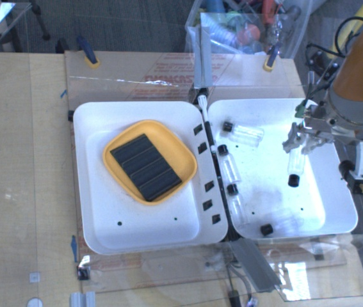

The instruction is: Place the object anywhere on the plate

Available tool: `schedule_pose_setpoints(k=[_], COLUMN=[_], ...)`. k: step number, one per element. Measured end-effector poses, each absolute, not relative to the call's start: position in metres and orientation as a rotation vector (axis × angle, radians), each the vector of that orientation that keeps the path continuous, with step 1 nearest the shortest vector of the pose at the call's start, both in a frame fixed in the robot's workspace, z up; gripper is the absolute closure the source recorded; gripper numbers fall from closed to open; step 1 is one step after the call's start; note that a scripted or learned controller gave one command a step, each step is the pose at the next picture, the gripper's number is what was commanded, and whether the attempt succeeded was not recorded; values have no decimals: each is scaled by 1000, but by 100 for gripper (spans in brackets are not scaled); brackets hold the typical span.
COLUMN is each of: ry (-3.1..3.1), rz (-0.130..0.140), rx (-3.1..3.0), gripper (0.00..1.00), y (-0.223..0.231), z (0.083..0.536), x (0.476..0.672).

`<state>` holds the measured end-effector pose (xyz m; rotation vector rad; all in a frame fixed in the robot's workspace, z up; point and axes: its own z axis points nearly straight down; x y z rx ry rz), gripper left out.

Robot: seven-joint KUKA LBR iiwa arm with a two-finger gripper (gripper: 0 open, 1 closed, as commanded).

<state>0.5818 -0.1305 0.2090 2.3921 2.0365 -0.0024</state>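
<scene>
A yellow, rounded-square plate [118, 171] lies in the left bin [98, 226]. A black ridged block [148, 166] rests on the middle of the plate. My gripper [301, 141] is over the right side of the right bin [338, 216], far from the plate. A clear vial [297, 162] with a black cap [293, 180] at its lower end hangs down from between the fingers, which are shut on its upper end.
Several more clear vials with black caps lie in the right bin: one at the back [245, 133], two along the left wall [230, 169] [235, 203], one near the front [282, 225]. A raised divider [208, 165] runs between the bins. A box of clutter [251, 15] stands behind.
</scene>
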Motion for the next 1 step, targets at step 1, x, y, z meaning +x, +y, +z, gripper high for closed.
schedule_pose_setpoints(k=[1], ry=[2036], rz=[-2], rx=[2392], gripper=[0], y=[-131], z=[209], x=[582])
